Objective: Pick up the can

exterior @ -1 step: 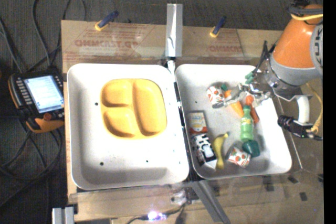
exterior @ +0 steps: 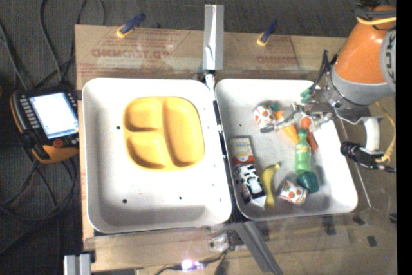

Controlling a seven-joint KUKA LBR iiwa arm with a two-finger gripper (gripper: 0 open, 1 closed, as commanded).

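A small white can with red-orange print [exterior: 264,116] lies on its side in the upper left part of the right bin [exterior: 341,203]. A second can of the same look [exterior: 293,192] lies near that bin's front edge. My gripper [exterior: 302,111] hangs over the upper middle of the right bin, just right of the first can and above an orange carrot [exterior: 293,134]. Nothing can be seen held in it. The grey arm with its orange band [exterior: 367,64] reaches in from the right.
The right bin also holds a green bottle [exterior: 302,158], a teal object [exterior: 309,181], a banana [exterior: 271,183], an orange carton [exterior: 242,151] and a black-and-white box [exterior: 248,181]. A yellow divided tray [exterior: 164,132] lies in the left bin [exterior: 103,203].
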